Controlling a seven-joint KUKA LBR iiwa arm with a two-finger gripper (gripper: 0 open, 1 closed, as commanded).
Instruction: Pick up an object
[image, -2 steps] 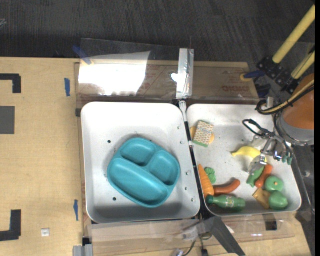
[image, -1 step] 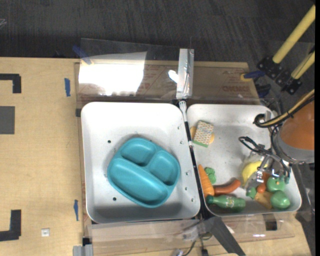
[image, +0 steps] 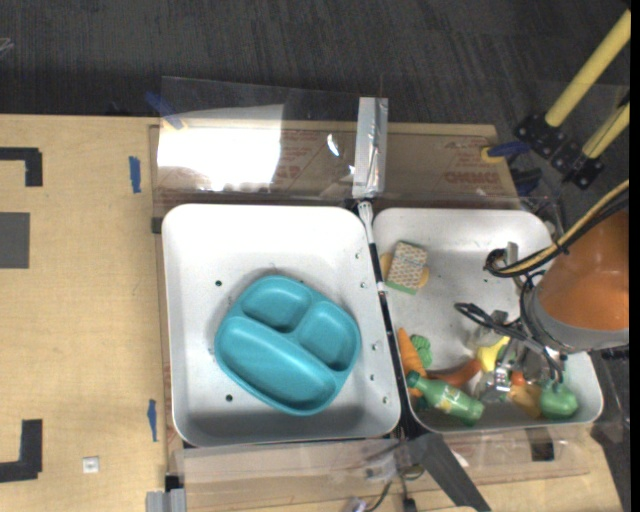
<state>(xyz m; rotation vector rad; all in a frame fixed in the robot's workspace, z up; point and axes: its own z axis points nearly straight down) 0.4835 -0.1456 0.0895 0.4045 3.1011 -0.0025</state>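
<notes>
My gripper (image: 500, 368) hangs low over the front of the right bin (image: 450, 235), among a pile of small toys. Right beneath it lie a yellow piece (image: 489, 352) and an orange piece (image: 462, 374). A green bottle-shaped toy (image: 447, 398) lies just to its left on the bin floor. A green lump (image: 559, 402) rests to its right, beside an orange bit (image: 523, 395). An orange carrot with a green top (image: 412, 351) leans by the bin's left wall. A tan waffle-patterned block (image: 406, 267) sits apart at the back left.
The left bin (image: 200, 250) holds a teal divided plate (image: 288, 342). The arm's orange band (image: 600, 290) and cables (image: 515, 262) overhang the right bin's right side. A silver divider strip (image: 370, 150) stands behind the bins. Yellow poles (image: 598, 60) rise at the top right.
</notes>
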